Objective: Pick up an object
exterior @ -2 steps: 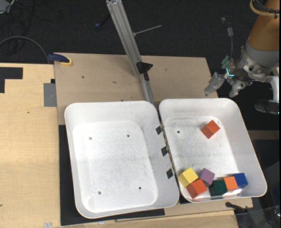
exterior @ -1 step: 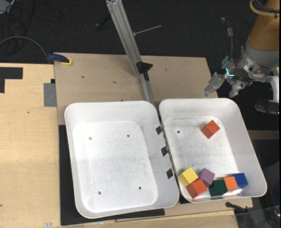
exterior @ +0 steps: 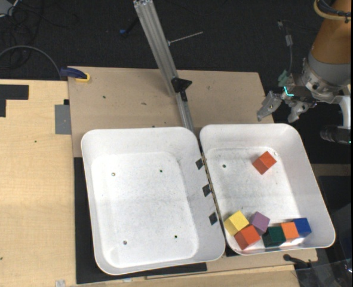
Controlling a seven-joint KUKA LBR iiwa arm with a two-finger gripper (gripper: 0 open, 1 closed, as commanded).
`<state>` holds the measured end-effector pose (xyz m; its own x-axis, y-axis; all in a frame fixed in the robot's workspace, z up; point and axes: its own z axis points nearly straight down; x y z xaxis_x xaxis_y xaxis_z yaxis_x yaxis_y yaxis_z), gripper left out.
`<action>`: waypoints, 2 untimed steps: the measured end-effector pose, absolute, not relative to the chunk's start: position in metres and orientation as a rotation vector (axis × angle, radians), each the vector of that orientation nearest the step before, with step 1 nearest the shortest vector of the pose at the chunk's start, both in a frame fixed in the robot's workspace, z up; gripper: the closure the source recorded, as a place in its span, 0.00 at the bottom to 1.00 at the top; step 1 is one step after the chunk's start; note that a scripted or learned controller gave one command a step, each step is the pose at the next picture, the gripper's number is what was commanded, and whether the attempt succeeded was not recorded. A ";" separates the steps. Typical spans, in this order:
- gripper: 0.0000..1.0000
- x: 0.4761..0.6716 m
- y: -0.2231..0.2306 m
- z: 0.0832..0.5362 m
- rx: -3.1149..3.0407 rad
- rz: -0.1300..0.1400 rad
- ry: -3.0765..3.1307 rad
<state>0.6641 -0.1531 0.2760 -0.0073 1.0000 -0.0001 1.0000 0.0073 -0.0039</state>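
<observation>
An orange-red cube [exterior: 264, 162] lies alone in the upper part of the right bin [exterior: 307, 160]. Along that bin's near edge sit a yellow cube [exterior: 237, 221], a purple cube [exterior: 260, 221], a red cube [exterior: 247, 237], a dark green cube [exterior: 274, 236], an orange cube [exterior: 290, 230] and a blue cube [exterior: 302, 226], packed close together. My gripper [exterior: 284, 107] hangs above the bench just beyond the right bin's far edge, its fingers spread apart with nothing between them.
The left bin [exterior: 104, 160] lies beside the right one, with small black clips [exterior: 205, 189] along the shared edge. A slanted aluminium bar [exterior: 161, 52] rises behind the bins. A blue-and-yellow clamp [exterior: 74, 74] sits at the bench's far left corner.
</observation>
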 end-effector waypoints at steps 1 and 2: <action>0.00 0.664 -0.153 0.276 -2.210 0.005 -2.228; 0.00 0.664 -0.153 0.276 -2.209 0.005 -2.230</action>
<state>0.6640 -0.1530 0.2760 -0.0093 1.0000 -0.0001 0.9999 0.0093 -0.0045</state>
